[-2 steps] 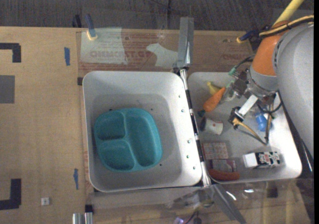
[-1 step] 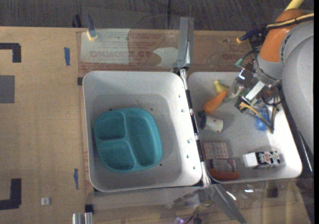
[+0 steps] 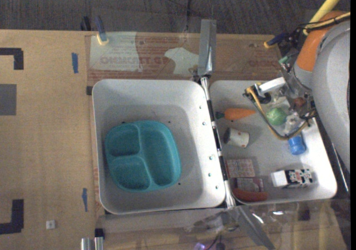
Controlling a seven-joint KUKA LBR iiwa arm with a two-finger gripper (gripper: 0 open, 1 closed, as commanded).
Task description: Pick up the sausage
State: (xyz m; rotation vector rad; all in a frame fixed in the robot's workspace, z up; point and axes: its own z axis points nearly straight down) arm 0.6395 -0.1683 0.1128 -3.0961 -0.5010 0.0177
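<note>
Sausage lying flat at near edge of right bin, against the divider, just below a small printed packet. Hand poised over far side of same bin, above a green item; grip state cannot be told. Well apart from sausage.

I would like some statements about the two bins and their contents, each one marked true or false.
1. The teal plate lies in the left bin. True.
2. The sausage lies on the teal plate. False: it lies in the right bin, near the front edge.
3. The gripper is above the sausage. False: it is near the green ball, at the far side of the bin.
4. The carrot lies in the right bin. True.
</note>
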